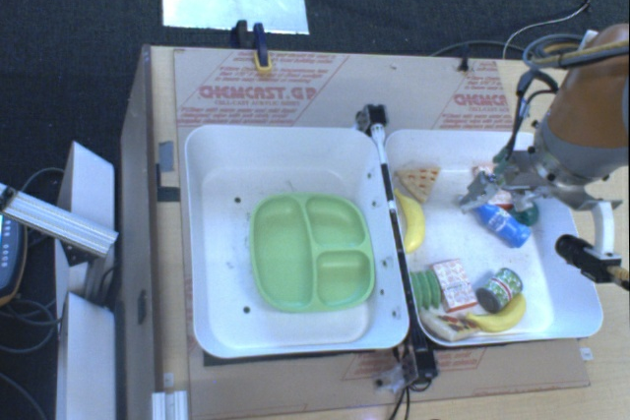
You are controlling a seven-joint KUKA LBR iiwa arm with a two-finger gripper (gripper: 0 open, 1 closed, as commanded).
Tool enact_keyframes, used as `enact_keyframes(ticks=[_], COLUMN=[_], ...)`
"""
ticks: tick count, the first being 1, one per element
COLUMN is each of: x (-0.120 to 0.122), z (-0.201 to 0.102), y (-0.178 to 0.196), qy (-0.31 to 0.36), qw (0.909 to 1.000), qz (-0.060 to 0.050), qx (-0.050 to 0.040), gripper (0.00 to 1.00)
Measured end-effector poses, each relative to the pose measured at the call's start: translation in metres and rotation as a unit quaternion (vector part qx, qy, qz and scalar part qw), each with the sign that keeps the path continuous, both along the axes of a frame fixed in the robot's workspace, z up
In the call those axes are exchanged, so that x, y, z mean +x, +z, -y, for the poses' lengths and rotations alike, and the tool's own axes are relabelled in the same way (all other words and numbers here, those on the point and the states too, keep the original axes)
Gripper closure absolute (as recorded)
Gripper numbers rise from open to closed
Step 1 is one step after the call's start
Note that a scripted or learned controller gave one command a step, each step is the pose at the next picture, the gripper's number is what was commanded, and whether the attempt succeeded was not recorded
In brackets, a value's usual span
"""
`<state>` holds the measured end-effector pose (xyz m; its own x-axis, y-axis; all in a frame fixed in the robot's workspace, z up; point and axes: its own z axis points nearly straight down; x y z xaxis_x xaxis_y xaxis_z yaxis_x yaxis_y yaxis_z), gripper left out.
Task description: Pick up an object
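Observation:
My gripper (484, 193) hangs low over the far right part of the right bin (571, 310), at the end of the grey and orange arm (581, 123). Right beside it, toward the front, lies a blue bottle (504, 225), and the gripper's tip sits at the bottle's upper left end. I cannot tell whether anything is held. A pizza slice (418, 180) and a yellow banana (414, 223) lie along the bin's left wall. Near the front edge are a green-labelled can (499, 290), a second banana (498, 316), a small red and white box (453, 282) and a green pea pod (426, 288).
The left bin (221, 211) holds a light green divided plate (312, 253). A black divider rail (390, 211) runs between the bins. A small teal object (529, 210) lies under the wrist, partly hidden. Cables trail behind the arm at the upper right.

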<state>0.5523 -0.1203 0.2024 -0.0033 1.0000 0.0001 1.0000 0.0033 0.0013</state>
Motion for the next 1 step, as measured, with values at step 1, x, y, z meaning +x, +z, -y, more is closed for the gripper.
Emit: enact_keyframes(ticks=[1], x=[0.0443], z=[0.062], y=[-0.0598], qy=[-0.001], qw=[1.0], qz=[-0.001], qx=[-0.0004], gripper=[0.0])
